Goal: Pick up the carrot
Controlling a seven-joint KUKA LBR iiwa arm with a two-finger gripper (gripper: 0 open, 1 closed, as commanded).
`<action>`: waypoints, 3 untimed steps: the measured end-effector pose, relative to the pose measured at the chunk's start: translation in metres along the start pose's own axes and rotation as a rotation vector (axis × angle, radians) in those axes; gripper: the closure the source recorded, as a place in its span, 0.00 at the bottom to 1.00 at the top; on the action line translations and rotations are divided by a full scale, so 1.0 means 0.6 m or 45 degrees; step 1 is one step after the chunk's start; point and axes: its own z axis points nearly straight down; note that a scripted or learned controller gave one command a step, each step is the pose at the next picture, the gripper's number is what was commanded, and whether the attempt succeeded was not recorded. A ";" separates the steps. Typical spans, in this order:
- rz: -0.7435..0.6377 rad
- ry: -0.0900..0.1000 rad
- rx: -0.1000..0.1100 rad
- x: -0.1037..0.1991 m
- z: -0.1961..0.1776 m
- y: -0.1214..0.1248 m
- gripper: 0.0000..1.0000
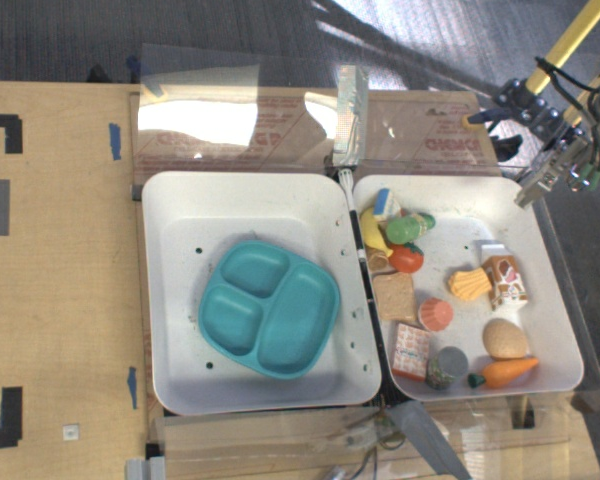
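A: Starting at the left, what do you count?

B: Two white bins side by side. The left bin [170, 208] holds one thing, a teal divided plate [269, 310] with three compartments, well away from the gripper.

A: And the right bin [555, 298]?

B: Along its left wall there is one yellow banana-like piece [372, 234], one green vegetable [406, 229], one red tomato [407, 260], one tan slice of bread [394, 296] and one small printed box [411, 352]. Nearer the middle sit one pink cup [435, 314], one grey can [448, 364] and one yellow ridged piece [469, 285].

A: The carrot?

B: One carrot [507, 371], orange with a green tip, lies in the bin's near right corner, just below one beige egg-shaped thing [506, 339]. It is far below the fingers, well apart from them. One brown carton [505, 280] lies above the egg.

A: The gripper?

B: The gripper [548, 173] hangs over the bin's far right corner, at its rim. I cannot tell whether its fingers are apart or together; nothing shows between them.
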 end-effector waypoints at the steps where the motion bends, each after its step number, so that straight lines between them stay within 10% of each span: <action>1: 0.137 0.012 0.006 0.000 0.026 0.002 1.00; 2: 0.358 0.006 0.004 -0.009 0.027 0.010 1.00; 3: 0.293 0.008 0.000 0.078 -0.019 0.115 1.00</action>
